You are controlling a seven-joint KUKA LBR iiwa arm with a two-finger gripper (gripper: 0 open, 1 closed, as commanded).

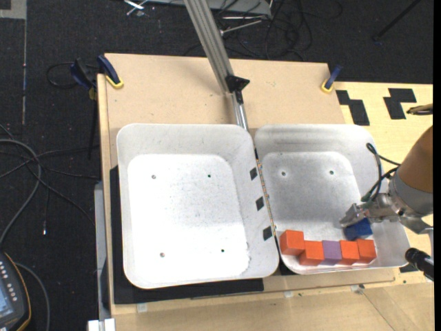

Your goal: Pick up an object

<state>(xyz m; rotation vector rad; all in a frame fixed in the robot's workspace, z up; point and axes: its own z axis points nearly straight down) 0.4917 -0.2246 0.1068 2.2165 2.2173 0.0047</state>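
A tan wooden bench [207,88] sits on a dark carpeted floor [48,33]. Two shallow white bins lie side by side on it: the left bin [131,185] and the right bin [303,140], their inner edges touching, with small black tabs along the seam. A slanted metal pole [210,36] runs from the top of the view down to the bench's back edge. Yellow-and-blue clamps grip the bench at its back left corner [109,73] and back right corner [331,79]. Black cables [27,164] trail over the floor at left. A board with black squares [386,102] lies at right.
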